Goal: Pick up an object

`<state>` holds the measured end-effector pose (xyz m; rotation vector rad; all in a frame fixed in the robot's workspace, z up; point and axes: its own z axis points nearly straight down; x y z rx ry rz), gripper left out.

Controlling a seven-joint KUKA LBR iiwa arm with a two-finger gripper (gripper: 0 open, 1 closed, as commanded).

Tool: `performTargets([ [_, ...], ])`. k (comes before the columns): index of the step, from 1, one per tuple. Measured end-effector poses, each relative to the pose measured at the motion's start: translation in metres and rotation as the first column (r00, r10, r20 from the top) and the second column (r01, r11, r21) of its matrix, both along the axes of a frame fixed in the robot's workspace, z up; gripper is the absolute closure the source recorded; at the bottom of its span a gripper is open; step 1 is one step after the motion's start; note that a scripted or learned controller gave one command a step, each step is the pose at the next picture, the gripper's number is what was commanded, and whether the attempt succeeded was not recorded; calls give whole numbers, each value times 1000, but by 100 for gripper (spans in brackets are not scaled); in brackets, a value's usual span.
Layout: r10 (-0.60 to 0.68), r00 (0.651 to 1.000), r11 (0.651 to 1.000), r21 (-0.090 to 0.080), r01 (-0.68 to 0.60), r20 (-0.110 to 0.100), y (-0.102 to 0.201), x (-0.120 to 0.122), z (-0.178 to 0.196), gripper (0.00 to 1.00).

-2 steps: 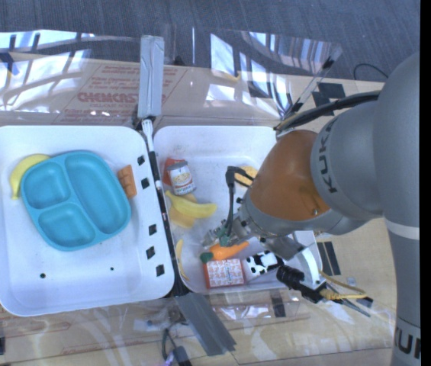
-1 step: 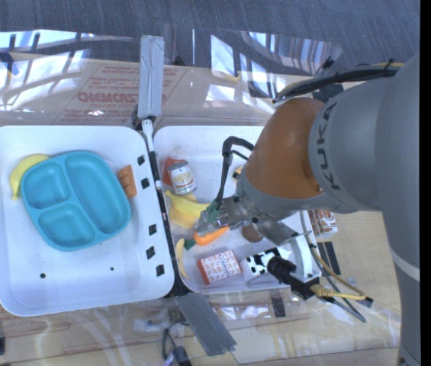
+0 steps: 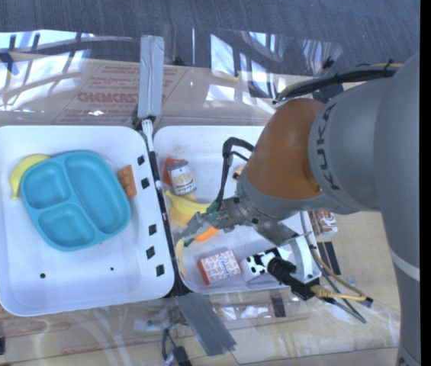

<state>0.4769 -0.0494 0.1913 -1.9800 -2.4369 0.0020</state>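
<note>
- Closest to the lens is the grey arm [image 3: 368, 151] with its orange band. It comes in from the right of the frame and bends down into the right bin [image 3: 200, 139].
- Its gripper [image 3: 207, 219] sits low near the middle of the frame, right at a yellow banana [image 3: 183, 204] and an orange piece [image 3: 204, 235]. Whether it's spread or clamped on anything, I honestly can't tell, since the wrist blocks the view.
- I'd call this the reach/grasp step. Nothing looks lifted.
- Likely target is the banana, at the left side of the right bin, just below a red-label can [image 3: 178, 176]. The next move calls for a firm close on one item without dragging its neighbours, then a straight lift.
- Lower centre there's also a patterned box [image 3: 219, 266] and a spotted thing [image 3: 258, 263].
- Over on the left, the left bin [image 3: 62, 277] holds a blue divided plate [image 3: 78, 198]. A yellow item [image 3: 23, 172] pokes out at its upper left, and a small orange block [image 3: 127, 181] sits by its right edge.
- Bench looks like printed cardboard [image 3: 101, 94] under shiny clear plastic, with a grey tape strip [image 3: 152, 71] up top and dark carpet [image 3: 85, 2] beyond.
</note>
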Motion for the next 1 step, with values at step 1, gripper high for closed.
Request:
performTargets([
  [1,-15,1000,1000,-1,15,-5,-48,1,-51,0],
])
